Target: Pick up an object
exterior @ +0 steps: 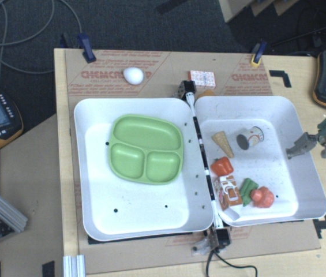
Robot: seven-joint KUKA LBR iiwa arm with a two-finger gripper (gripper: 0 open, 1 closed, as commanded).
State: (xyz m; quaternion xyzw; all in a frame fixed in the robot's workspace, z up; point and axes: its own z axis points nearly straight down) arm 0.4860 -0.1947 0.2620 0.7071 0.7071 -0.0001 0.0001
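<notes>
Nothing is picked up yet: the jaws (311, 145) hang over the right bin's (278, 111) rim, their opening unclear.

Look at the left of the frame and you'll see the left bin (93, 212) holding a green divided plate (146, 149), while the right bin (284, 114) holds a cone (223, 142), a small can (250, 137) on its side, a red pepper (222, 167), a carton (229, 191), and a red and green vegetable (257, 193). The gripper (311, 145) sits at the right bin's right rim, at the frame's right edge. A white egg (132, 75) lies on the board above the left bin.
</notes>
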